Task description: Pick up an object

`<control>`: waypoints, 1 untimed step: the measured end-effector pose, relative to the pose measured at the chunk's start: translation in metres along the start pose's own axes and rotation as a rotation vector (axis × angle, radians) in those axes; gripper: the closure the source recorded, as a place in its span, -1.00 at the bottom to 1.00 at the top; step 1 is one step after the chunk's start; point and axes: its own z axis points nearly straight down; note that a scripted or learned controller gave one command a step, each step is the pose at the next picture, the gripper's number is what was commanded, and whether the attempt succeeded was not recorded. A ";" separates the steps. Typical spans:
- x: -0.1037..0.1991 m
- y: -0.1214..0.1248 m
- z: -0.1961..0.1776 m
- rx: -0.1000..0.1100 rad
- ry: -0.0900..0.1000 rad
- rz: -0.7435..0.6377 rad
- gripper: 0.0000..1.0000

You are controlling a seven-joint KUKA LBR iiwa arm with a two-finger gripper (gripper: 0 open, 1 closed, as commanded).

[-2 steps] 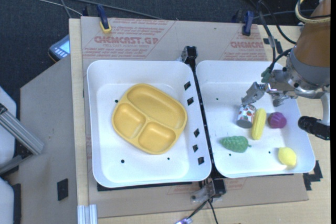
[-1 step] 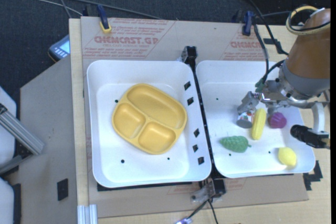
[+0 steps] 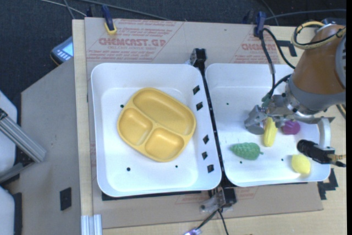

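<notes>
hand (image 3: 268,120) low in right bin (image 3: 236,85), grip state unclear, smooth yellow sectioned plate (image 3: 157,124), knobbly green toy (image 3: 246,150)

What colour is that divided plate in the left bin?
Yellow, seen clearly in the camera view: the divided plate.

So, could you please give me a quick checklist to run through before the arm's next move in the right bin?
1. Pincer is over the right bin: ok.
2. A target lies by it: the yellow banana-like toy is directly below: ok.
3. Toy seen between the fingers: cannot tell.
4. Neighbours leave room: the purple toy lies close beside the yellow one: not ok.
5. Green toy and yellow lemon-like toy lie apart from the target: ok.
6. Yellow divided plate sits in the left bin, out of the way: ok.
</notes>
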 end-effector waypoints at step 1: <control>0.003 0.006 0.061 0.001 0.001 -0.002 -1.00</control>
